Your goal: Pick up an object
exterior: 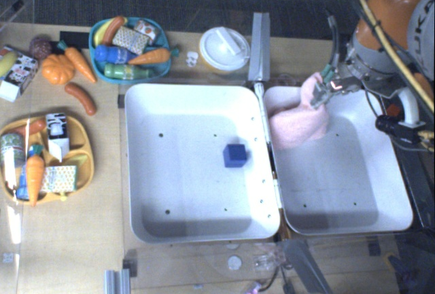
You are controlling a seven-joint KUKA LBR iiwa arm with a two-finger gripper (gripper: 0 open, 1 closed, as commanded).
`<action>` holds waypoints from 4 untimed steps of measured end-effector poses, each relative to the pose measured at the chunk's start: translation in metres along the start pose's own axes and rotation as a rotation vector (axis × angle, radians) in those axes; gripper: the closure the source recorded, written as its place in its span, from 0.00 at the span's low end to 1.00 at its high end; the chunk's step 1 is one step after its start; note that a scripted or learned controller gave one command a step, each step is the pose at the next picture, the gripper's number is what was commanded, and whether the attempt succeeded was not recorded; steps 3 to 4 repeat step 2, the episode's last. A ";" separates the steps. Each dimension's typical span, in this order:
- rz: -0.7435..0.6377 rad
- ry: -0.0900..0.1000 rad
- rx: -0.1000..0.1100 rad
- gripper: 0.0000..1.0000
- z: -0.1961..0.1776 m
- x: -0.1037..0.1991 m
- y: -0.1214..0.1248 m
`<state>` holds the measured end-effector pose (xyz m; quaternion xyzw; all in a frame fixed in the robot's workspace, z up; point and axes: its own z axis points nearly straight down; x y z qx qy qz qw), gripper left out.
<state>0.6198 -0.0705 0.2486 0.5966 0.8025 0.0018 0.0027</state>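
Note:
A pink cloth [299,126] lies in the right bin [353,204] against its left wall. One corner of it is pulled up into a peak. My gripper [323,91] hangs over the bin's far left part, shut on that raised corner. The rest of the cloth still drapes down onto the bin floor. A small blue cube [235,155] sits alone near the middle of the left bin [170,211], well left of the gripper.
Left of the bins, a blue bowl [129,48] and a yellow plate [44,160] hold toy foods. A toy pumpkin [56,68], carrot [83,64] and sausage [81,98] lie loose. A white lidded tub [224,48] stands behind the left bin.

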 end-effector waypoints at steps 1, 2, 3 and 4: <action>-0.180 0.001 0.002 1.00 0.064 0.008 0.053; 0.100 -0.001 0.002 1.00 0.021 -0.016 0.030; 0.100 -0.001 0.002 1.00 0.021 -0.016 0.030; 0.100 -0.001 0.002 1.00 0.021 -0.016 0.030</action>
